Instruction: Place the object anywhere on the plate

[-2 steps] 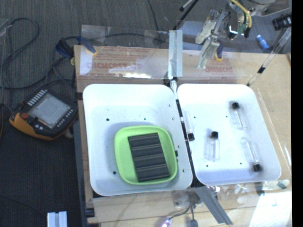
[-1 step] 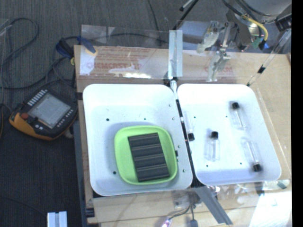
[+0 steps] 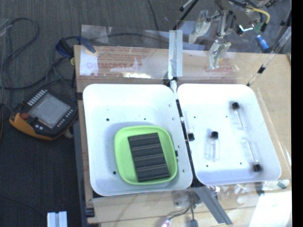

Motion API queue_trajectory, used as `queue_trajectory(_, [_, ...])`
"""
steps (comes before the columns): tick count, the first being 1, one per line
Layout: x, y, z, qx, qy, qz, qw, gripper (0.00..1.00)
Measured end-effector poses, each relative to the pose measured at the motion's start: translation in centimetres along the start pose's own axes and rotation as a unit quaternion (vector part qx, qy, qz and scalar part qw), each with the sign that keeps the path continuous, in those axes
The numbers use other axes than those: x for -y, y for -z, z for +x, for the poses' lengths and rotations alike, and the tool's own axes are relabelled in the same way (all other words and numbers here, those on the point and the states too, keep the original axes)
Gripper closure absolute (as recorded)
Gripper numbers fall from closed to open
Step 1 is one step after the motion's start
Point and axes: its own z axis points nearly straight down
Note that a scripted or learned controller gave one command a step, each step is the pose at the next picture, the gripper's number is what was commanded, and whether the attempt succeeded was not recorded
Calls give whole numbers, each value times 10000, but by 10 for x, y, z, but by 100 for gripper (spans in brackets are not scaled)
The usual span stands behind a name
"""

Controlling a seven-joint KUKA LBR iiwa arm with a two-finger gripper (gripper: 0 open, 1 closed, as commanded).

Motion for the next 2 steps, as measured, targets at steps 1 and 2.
queue_trajectory(1, [-22, 0, -8, 3, 1106, -3, 9939, 0])
queue_trajectory(2, [-30, 0, -10, 1, 2060, -2, 9785, 0])
